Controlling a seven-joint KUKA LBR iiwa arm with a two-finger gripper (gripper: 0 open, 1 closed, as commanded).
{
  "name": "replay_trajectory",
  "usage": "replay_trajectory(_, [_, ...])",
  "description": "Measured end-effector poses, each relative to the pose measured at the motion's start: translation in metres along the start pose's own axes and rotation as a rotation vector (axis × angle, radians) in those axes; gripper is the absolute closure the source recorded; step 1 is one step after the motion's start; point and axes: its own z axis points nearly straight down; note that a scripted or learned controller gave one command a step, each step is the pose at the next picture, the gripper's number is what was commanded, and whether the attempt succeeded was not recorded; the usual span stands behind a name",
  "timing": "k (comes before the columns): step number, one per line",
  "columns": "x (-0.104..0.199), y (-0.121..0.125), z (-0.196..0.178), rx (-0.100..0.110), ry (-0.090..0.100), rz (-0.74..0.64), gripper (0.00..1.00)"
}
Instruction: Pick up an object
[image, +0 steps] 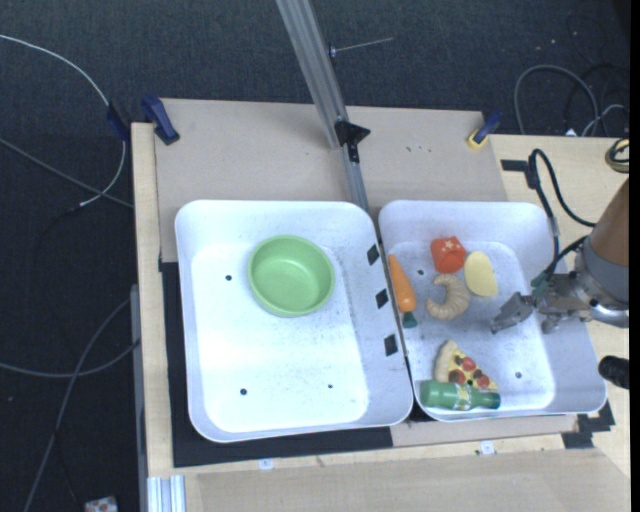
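- Objects for picking lay in the right bin (530, 215): a carrot (401, 284) along its left wall, a red pepper (448, 253) just beside a yellow lemon-like piece (481, 274), a pale croissant (450, 299) below them, a pizza slice (463, 366) and a green bottle (458, 397) near the front edge.
- The gripper (510, 315) hung low over the right bin's floor, right of the croissant and apart from it, with nothing between its fingers; whether they were spread or closed could not be told.
- The left bin (200, 330) held a green bowl (291, 275), upright, toward its back.
- Blue clamps (160, 118) sat at the bench's rear corners.
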Motion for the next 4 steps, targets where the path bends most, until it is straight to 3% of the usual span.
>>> replay_trajectory(1, [0.007, 0.002, 0.063, 0.001, 0.000, 0.000, 0.00])
replay_trajectory(2, [0.008, 0.001, 0.063, -0.001, 0.001, 0.001, 0.00])
replay_trajectory(3, [0.008, 0.002, 0.051, -0.004, 0.002, -0.001, 1.00])
replay_trajectory(4, [0.009, 0.001, -0.015, -0.021, -0.010, -0.001, 1.00])
